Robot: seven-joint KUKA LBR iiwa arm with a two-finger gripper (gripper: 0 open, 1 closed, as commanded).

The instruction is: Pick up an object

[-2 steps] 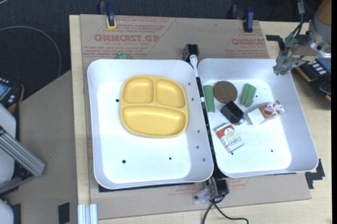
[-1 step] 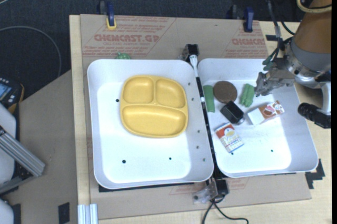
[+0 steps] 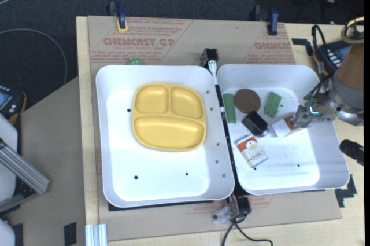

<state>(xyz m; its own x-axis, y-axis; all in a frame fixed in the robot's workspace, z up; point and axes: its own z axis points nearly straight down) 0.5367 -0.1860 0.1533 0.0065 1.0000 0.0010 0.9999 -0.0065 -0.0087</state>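
**Gripper low in the right bin, nothing yet lifted**

The arm [image 3: 352, 74] reaches in from the right and its gripper [image 3: 304, 117] sits low over the right bin [image 3: 324, 172], near the bin's right-hand wall. Just beside the tip lies a small white piece [image 3: 281, 126] with a reddish-brown edge; whether the gripper touches it cannot be told. How the fingers stand cannot be told either, as the tip is too small and cluttered to read, and no object shows between them.

The candidates all lie in the right bin: a dark green block [image 3: 229, 107] by the left wall, a brown disc [image 3: 247, 100], a lighter green block [image 3: 272, 103], a black block [image 3: 254, 123] and a red-and-white carton [image 3: 252, 151] lying flat nearer the front. The left bin [image 3: 115, 169] carries a yellow divided plate [image 3: 169, 116], well apart from the gripper.

By my judgement the step in hand is the descent or the close upon the white piece. The next move calls for a firm close around that piece and then a straight lift; being flat and small, it may slip out, so the lift will tell whether anything was caught.
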